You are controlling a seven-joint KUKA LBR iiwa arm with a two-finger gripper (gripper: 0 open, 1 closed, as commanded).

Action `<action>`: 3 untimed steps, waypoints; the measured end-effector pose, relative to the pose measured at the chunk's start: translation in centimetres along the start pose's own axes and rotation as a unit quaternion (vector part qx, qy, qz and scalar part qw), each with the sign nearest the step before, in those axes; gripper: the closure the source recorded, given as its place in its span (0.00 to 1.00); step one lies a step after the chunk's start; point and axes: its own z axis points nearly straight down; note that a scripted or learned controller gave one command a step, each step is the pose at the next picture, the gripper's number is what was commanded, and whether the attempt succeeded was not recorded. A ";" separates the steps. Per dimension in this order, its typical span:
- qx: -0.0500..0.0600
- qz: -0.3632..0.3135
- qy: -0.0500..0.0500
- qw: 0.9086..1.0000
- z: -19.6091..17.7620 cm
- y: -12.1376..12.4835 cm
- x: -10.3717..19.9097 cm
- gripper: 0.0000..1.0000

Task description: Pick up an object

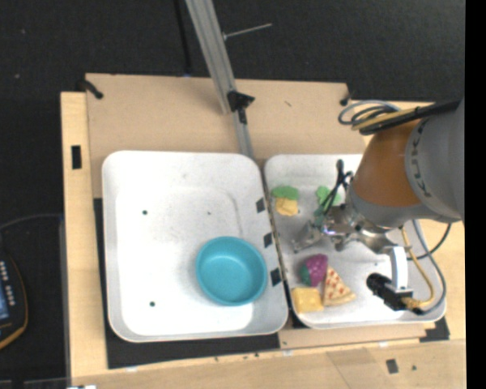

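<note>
While far off to the gripper's (326, 230) left, blue bowl (227, 270) in left bin (146, 185). Closer left, yellow-green block (286, 202). Just below, yellow block (307, 300), purple toy (315, 266), pizza slice (337, 287). Low over right bin (296, 167), gripper itself; open or closed, impossible to tell.

A bowl (231, 270) sits in the left bin (138, 185); small objects (several) (320, 278) lie in the right bin (296, 168).

Green toy (327, 194) — half behind arm (405, 173)
</note>
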 end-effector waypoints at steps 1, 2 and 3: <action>-0.001 0.000 0.000 1.000 2.7 0.0 -0.2 0.00; -0.004 0.002 0.001 1.000 1.5 0.2 -0.1 1.00; -0.003 -0.002 0.001 1.000 -2.6 0.4 -0.1 1.00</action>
